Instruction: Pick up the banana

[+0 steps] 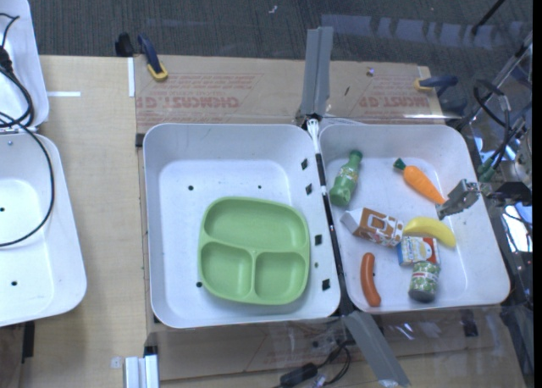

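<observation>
The yellow banana (430, 230) lies in the right bin (474, 153), right of centre, curving down towards the bin's right wall. My gripper (458, 198) hangs just above and to the right of the banana's upper end, apart from it, with nothing visibly held. The gripper's tip points down and left, between the banana and the carrot (421, 183).
Also in the right bin are a green bottle (345, 180), a brown carton (378, 225), a blue and red packet (417, 251), a small can (423, 280) and a red sausage (370, 279). The left bin (169, 208) holds a green divided plate (254, 251).
</observation>
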`<state>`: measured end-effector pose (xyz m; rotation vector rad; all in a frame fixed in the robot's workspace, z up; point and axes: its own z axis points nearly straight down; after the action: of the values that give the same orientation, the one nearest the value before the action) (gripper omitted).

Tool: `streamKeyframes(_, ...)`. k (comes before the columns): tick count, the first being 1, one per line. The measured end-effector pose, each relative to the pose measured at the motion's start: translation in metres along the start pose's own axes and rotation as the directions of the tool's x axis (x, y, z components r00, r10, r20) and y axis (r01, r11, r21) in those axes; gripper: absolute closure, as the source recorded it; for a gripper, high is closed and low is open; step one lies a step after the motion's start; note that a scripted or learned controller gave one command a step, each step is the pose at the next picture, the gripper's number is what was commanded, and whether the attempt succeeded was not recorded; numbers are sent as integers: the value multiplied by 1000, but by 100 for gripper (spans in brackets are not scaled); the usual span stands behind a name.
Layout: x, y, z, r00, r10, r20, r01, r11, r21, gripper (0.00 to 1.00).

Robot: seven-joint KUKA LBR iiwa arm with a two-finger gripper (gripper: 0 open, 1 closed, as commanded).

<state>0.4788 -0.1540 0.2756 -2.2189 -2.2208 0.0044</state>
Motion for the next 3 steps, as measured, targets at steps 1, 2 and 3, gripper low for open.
streamKeyframes(1, 2, 0, 7, 999, -42, 0, 42, 999, -2, 0)
streamKeyframes(2, -51, 21, 111, 1000, -28, -1, 28, 1000, 0, 0)
streamKeyframes(3, -58, 47, 185, 999, -37, -14, 37, 999, -2, 0)
